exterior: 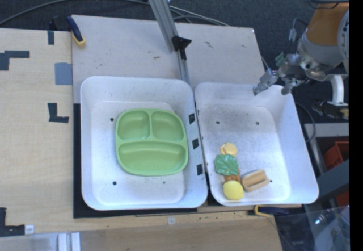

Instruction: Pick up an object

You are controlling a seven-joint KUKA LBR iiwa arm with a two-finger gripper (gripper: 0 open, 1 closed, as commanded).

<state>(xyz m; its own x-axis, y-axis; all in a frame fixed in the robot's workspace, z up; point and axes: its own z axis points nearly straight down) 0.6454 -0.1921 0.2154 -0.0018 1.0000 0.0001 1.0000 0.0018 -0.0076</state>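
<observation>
Gripper sits at the far right corner of the right bin, over the bin's rim, hung from the grey arm with its orange band. Two dark fingers point down and left; they stand a little apart with bare bin floor showing between them, nothing held.

Right bin, near edge: a small cluster of toy food. A pale yellow flower-shaped piece lies farthest from the near edge. Just below it, touching, a green leafy piece on an orange stub. Below that, a yellow round piece, lemon-like, touching the stub. Just right of the lemon, a tan bread-like roll, tilted, lying flat. All four are well apart from the gripper, on the opposite end of the bin.

Left bin: a green divided plate lies flat near the middle, three compartments, two small ones toward the far side and one long one nearer.

Beyond the bins: a white board with a grey metal bar slanting across it down to the seam between the bins. A blue and yellow clamp at the board's far left corner. Wooden bench surface at left, with dark tape marks. Black cables on the dark floor behind.
</observation>
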